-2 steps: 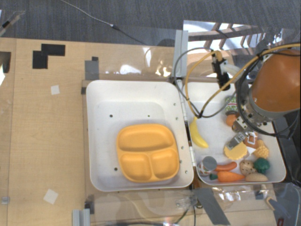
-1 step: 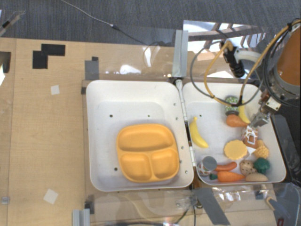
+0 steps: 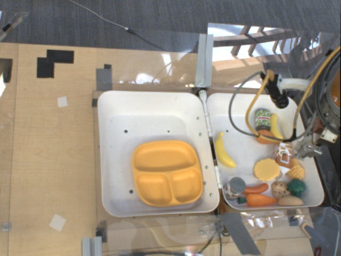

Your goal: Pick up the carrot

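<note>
Two white bins sit side by side on the bench, and the left bin point(image 3: 114, 121) carries just the one item: a yellow-orange divided plate point(image 3: 167, 172) lying flat toward its near side, three compartments showing. Over in the right bin point(image 3: 234, 111) it is a crowded scene. A banana point(image 3: 223, 152) lies along the left wall, just beside the divider between the bins. The carrot point(image 3: 260, 200) is down at the near edge of that bin, lying flat on its side, orange body pointing right, with a thin red-orange sausage-like piece point(image 3: 256, 189) just above it and a grey round piece point(image 3: 235, 185) to its left. A pale yellow disc point(image 3: 266, 169) sits above that cluster, and to the right there is a speckled roundish piece point(image 3: 279, 188), a dark green piece point(image 3: 297, 186) that may be broccoli, and a tan piece point(image 3: 290, 200) at the corner. Up the bin, a small can with a green label point(image 3: 262, 119) stands upright, a yellow item leaning against it. The arm comes in from the right, cables looping over the bin, and the gripper point(image 3: 305, 151) hangs at the right wall, well apart from the carrot. Whether it is spread or pressed together, I cannot tell from here; nothing is visibly between its tips.
</note>
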Robot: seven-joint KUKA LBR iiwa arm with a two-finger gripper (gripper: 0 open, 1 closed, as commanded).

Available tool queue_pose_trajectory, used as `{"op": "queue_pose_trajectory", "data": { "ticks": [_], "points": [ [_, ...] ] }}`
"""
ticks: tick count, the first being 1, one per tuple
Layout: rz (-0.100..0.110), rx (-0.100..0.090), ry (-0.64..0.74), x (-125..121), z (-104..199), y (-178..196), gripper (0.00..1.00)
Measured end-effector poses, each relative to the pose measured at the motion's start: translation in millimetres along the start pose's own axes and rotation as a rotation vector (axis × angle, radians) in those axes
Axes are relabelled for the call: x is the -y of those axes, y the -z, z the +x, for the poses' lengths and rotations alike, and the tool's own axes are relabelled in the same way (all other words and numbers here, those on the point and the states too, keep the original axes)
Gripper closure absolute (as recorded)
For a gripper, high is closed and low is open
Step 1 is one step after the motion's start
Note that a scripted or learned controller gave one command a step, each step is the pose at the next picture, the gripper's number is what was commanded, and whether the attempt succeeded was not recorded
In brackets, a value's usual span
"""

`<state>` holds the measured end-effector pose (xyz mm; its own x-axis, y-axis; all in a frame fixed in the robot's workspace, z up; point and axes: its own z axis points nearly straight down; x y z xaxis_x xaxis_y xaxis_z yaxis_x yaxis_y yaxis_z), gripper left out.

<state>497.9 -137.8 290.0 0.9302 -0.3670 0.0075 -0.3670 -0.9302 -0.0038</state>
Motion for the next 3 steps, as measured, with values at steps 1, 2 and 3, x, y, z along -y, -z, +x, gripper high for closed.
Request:
{"op": "queue_pose_trajectory", "data": {
  "ticks": [1,2,3],
  "points": [
    [0.001,0.002,0.130,-50.6,27.4,-52.0,1.00],
    [0.001,0.001,0.176,-60.3,31.6,-62.7,1.00],
    [0.001,0.009,0.178,-60.9,28.4,-114.2,1.00]
  ]
}}
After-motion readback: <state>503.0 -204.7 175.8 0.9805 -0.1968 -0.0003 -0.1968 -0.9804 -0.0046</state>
